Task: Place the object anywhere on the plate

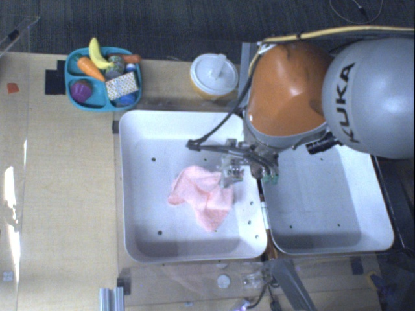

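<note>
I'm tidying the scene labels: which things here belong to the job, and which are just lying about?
Job:
- pink cloth, in the left bin
- gripper, at the cloth's right edge

I can't make out a plate.

Lying about:
- blue tray of toy food
- lidded cup
- right bin

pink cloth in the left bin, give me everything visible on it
The pink cloth is soft, crumpled fabric, pale pink, bunched in folds with one lobe trailing toward the near wall. It lies flat on the floor of the left bin, right of centre. The gripper sits over its upper right edge; whether it touches or grips the cloth is unclear.
</note>
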You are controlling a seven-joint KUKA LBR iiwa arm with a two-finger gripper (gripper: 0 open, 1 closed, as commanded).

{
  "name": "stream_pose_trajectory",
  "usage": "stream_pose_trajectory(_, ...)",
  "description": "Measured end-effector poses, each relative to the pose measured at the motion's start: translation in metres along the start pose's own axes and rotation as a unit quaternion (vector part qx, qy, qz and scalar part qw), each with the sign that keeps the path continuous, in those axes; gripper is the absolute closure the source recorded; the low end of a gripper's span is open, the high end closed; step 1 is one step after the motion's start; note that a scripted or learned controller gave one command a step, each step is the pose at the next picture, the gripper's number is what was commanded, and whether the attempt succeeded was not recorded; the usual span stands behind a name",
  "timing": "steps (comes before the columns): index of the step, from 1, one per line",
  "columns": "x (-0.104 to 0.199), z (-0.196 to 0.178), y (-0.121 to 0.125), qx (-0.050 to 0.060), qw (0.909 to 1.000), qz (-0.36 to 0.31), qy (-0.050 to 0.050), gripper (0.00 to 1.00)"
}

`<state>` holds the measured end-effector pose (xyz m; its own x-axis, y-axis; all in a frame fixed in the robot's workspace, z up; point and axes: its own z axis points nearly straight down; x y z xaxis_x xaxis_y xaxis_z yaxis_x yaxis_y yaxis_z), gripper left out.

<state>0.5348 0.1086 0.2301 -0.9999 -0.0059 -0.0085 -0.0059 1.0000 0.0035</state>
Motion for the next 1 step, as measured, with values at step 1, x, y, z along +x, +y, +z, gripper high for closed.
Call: stream_pose_trajectory(1,-0.0001,-0.0001,-0.0001,0.0,1.0,0.0,0.0,0.0)
